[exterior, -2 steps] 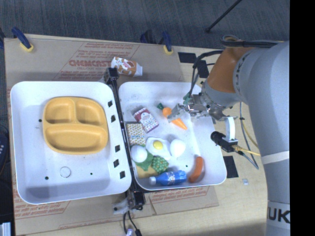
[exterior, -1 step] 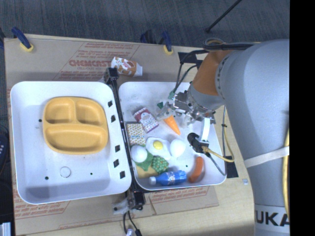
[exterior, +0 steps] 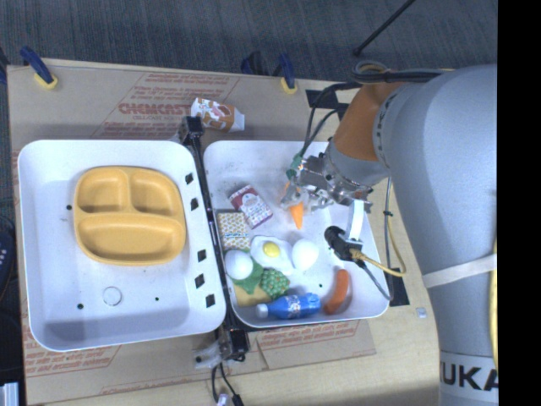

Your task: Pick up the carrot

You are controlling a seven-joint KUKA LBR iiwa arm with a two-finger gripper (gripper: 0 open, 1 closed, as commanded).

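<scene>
Orange carrot just below the hand, in the right bin
Cannot tell hand's opening; best lowered straight over the carrot, avoiding the red packet alongside

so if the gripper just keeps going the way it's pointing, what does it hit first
Most likely the carrot: the gripper points down into the right bin, and the small orange carrot sits just under its tip. Depth is hard to judge from this slanted view, so it may already be touching.

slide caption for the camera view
KUKA arm's gripper above the carrot in the right bin; yellow divided tray in the left bin.
</scene>
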